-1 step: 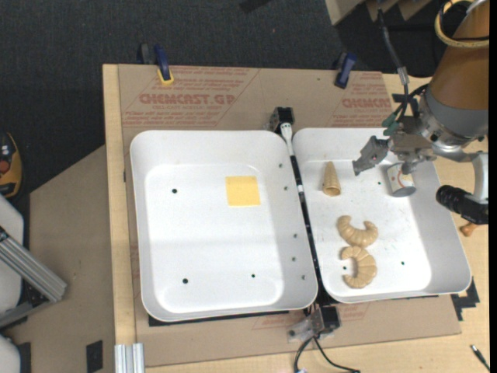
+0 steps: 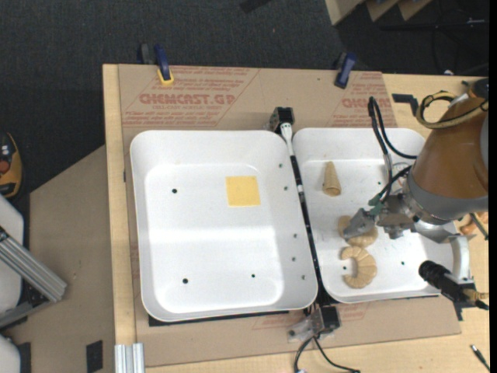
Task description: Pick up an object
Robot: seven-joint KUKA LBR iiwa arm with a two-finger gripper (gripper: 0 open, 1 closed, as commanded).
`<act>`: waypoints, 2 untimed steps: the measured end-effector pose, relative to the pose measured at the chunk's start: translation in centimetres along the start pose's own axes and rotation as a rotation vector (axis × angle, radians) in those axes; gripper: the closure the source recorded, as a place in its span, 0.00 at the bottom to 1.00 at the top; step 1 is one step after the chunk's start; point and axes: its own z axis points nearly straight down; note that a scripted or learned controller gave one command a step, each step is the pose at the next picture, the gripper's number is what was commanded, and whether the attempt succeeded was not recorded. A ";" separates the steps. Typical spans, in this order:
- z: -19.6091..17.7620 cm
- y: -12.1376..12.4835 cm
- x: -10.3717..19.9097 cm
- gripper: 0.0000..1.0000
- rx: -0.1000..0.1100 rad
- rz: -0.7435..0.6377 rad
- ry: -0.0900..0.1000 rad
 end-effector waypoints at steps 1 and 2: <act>6.6 3.5 1.1 0.00 -0.013 -0.006 -0.002; 5.2 3.5 1.0 1.00 -0.018 -0.003 -0.004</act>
